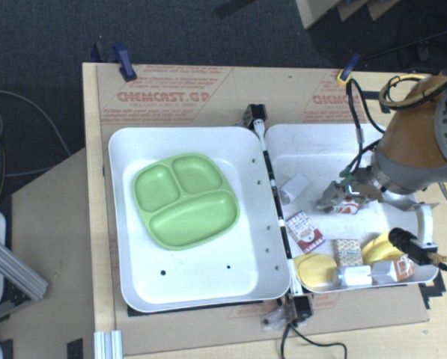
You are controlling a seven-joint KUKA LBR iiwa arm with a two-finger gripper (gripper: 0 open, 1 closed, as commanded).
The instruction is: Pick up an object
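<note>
The end effector [341, 197] hangs low in the right bin [313, 142], just above a red-and-white packet [348, 207]; whether it grips cannot be told.

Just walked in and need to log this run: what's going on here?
A robot arm reaches in from the right, its gripper low in the right bin over small packets and yellow items. Whether it holds anything can't be told. The left bin has a green divided plate, untouched.
</note>
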